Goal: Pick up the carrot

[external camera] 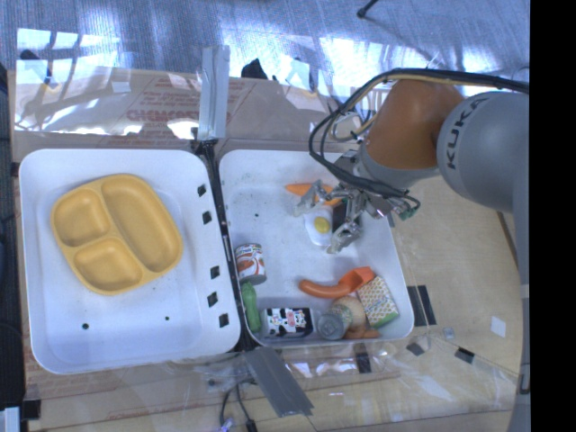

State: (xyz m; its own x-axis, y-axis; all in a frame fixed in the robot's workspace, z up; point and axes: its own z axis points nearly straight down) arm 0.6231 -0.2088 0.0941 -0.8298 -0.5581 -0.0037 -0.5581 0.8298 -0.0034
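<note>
The carrot, small, orange and tapered, lies near the back of the right bin, pointing left. My gripper hangs low over the bin just right of the carrot, beside a fried egg toy. It comes down from the orange wrist band. Nothing shows lifted off the bin floor. The carrot's right end is partly hidden by the gripper body.
Along the right bin's front lie an orange-red curved piece, a patterned wedge, a round beige item, a black-and-white carton, a green piece and a small can. The left bin holds a yellow divided plate.
</note>
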